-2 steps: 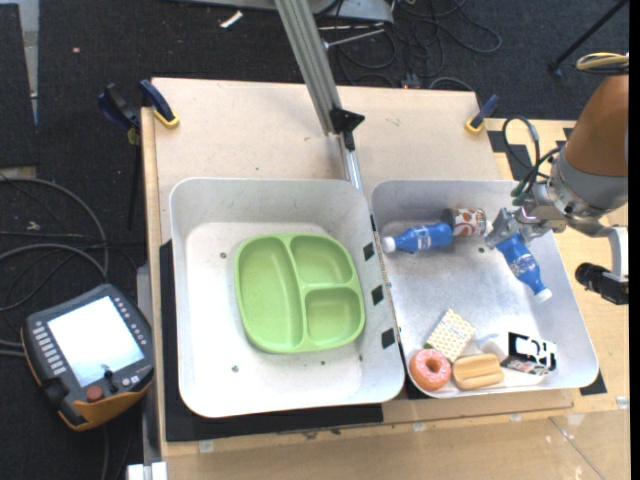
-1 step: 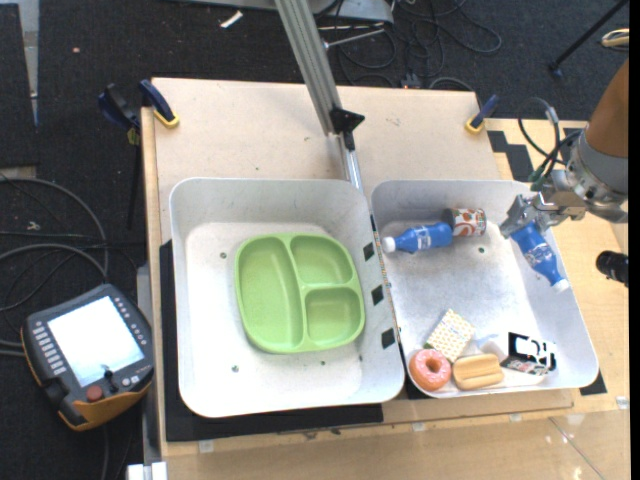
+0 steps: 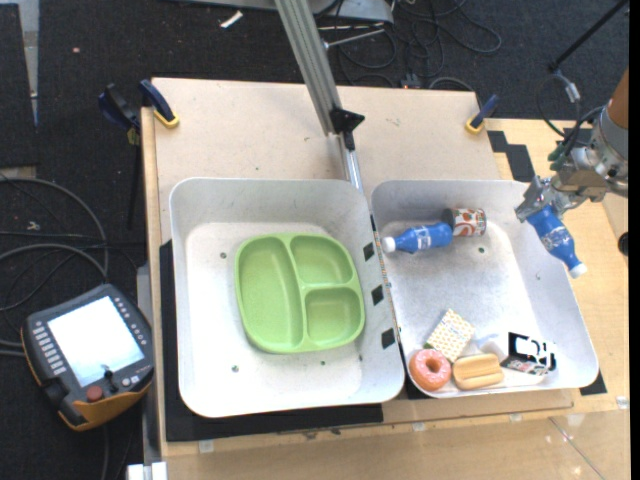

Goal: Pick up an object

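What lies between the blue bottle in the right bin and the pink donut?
In the camera view, between the blue bottle and the pink donut lies bare bin floor; a checkered cracker sits just beside the donut.

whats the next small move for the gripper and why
Probably lift a little higher. The gripper appears to have a blue bottle between its fingers at the right bin's right rim, hanging tilted. A small raise would confirm the hold and clear the rim.
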{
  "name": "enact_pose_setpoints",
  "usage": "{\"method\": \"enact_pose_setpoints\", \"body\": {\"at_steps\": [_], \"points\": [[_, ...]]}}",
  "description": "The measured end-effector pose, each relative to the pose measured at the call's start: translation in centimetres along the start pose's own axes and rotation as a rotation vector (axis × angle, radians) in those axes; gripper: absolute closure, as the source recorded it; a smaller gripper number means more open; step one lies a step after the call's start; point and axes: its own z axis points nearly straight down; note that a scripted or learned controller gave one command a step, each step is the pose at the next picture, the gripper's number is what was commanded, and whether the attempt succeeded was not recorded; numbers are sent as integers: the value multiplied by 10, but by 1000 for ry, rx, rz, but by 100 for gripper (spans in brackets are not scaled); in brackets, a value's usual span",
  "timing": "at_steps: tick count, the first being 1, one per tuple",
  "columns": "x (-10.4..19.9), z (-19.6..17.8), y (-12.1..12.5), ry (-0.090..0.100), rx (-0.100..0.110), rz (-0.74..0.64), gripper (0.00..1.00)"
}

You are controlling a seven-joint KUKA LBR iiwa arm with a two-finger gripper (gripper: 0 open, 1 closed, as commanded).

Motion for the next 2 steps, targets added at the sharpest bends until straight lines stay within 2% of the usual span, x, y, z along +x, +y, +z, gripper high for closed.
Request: {"method": "enact_pose_setpoints", "body": {"at_steps": [1, 2], "points": [[53, 7, 21, 3, 4, -5, 100], [112, 20, 32, 4, 7, -5, 100]]}}
